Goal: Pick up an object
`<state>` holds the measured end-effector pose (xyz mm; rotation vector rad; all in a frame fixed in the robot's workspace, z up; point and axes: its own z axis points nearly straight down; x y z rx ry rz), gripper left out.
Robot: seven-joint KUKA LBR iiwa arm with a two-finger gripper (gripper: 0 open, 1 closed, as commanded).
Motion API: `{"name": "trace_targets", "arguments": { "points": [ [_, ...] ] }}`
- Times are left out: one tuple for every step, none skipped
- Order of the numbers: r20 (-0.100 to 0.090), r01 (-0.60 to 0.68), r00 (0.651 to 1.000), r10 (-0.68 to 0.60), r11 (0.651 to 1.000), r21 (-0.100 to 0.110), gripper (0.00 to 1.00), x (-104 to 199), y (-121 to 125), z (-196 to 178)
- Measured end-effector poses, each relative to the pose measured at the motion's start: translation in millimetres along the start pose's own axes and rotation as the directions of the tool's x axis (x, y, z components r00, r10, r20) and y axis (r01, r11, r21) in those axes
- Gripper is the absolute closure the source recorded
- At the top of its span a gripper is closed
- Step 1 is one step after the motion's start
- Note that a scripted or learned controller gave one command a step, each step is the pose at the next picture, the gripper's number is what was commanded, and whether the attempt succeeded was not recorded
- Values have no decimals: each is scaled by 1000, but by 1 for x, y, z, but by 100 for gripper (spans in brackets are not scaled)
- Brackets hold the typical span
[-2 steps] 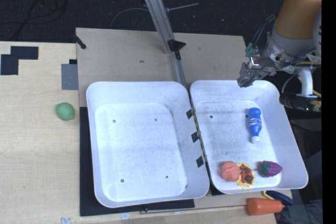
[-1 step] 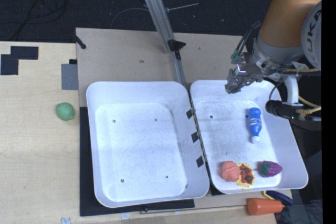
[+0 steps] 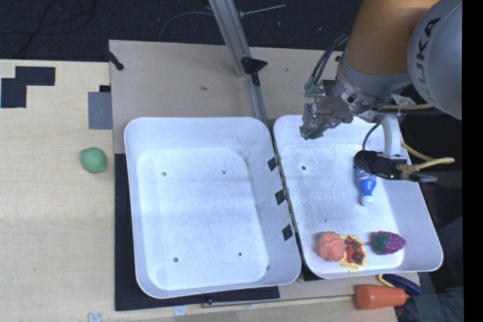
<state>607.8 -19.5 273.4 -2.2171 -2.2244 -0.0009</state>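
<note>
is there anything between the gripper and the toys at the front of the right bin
Nothing visible. The gripper hangs over the back of the right bin; bare floor lies between it and the pink toy and purple toy. The blue tube lies off to the side.

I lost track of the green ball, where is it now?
The green ball lies on the bench at the camera view's left, outside and just left of the left bin.

Pink toy [image 3: 330,245], purple toy [image 3: 388,242], blue-white tube [image 3: 365,185], right bin [image 3: 317,185]
</note>
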Motion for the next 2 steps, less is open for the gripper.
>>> {"name": "trace_targets", "arguments": {
  "points": [
    [0, -1, 1000, 1, 1000, 1, 100, 40, -11, 8],
    [1, 0, 1000, 0, 1000, 1, 100, 87, -35, 13]
  ]
}}
